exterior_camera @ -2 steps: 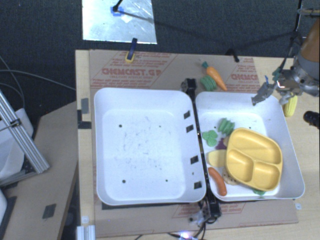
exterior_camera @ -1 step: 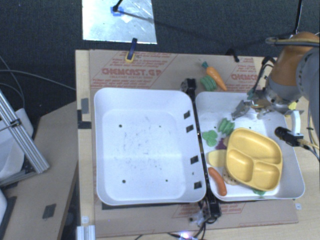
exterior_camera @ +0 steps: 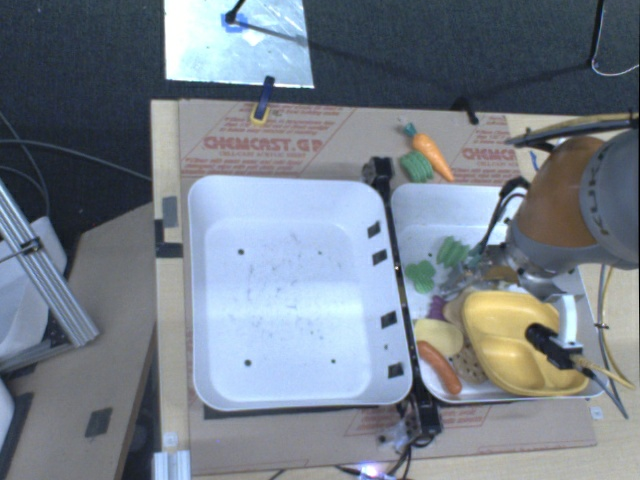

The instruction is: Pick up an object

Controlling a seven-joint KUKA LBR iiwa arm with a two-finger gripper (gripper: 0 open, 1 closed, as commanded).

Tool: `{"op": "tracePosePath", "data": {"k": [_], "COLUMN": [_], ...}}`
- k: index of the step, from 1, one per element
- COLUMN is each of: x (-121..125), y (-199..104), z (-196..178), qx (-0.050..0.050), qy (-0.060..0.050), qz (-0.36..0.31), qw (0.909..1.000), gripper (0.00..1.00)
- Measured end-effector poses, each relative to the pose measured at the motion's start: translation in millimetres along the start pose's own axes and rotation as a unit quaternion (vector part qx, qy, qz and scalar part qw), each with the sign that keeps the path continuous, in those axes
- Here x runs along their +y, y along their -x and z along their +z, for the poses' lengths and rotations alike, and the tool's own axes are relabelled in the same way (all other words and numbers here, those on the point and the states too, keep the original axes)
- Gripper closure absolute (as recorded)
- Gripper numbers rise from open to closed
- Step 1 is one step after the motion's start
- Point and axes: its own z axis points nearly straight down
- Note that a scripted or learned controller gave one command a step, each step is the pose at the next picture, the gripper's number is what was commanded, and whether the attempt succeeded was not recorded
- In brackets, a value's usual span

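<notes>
Single fixed camera above the surface (exterior_camera: 330, 118), looking down at a slant, both white bins (exterior_camera: 290, 288) in frame, arm (exterior_camera: 575, 203) entering from the right edge, mid-distance

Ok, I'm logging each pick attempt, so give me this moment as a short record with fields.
arm: reaching in over the right bin
end effector: low in the right bin, among the toys
right bin contents: yellow toy, green pieces, red-orange sausage
left bin: white
outside bins: toy carrot on the cardboard
grasp: not confirmed
</notes>
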Motion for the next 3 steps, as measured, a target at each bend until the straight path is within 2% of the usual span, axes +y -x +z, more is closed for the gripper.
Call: {"op": "tracePosePath", "data": {"k": [1,2,3], "x": [5,-30,-61], "y": [2,-70,-172], "z": [-12,-105,-99], "qx": [-0.002,0.0,0.001], "qy": [0.006,0.003,-0.002], "qz": [0.0,-0.004,-0.005], "qw": [1.0,1.0,1.0], "gripper": [1.0,1.0,1.0]}}
